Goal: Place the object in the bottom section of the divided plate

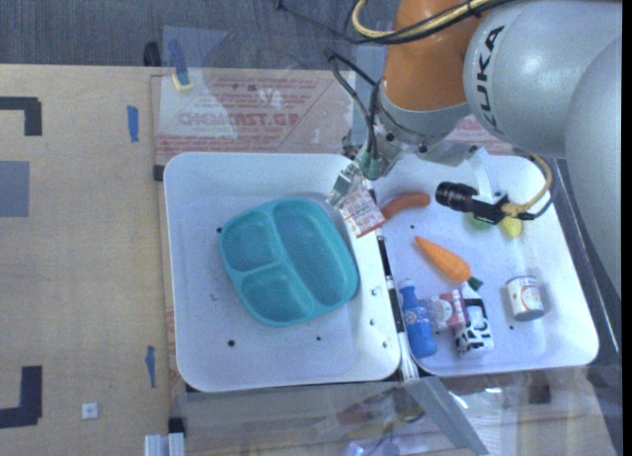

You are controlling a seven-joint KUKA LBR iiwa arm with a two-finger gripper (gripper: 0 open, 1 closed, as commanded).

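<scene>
Gripper [357, 180] at the divided plate's [288, 260] one o'clock rim, fingers seemingly clamped on a red-and-white packet [360, 210] hanging just below: carry toward seven o'clock, centre over the bottom section [281, 296], lower before release to avoid the divider ridges.

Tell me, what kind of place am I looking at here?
Probably a robotics lab test bench: a grey KUKA arm reaches over two white bins, with a blue divided plate and toy food like a carrot.

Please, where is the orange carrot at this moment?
The carrot lies in the right bin, near its middle, below the sausage and above the small milk carton.
</scene>
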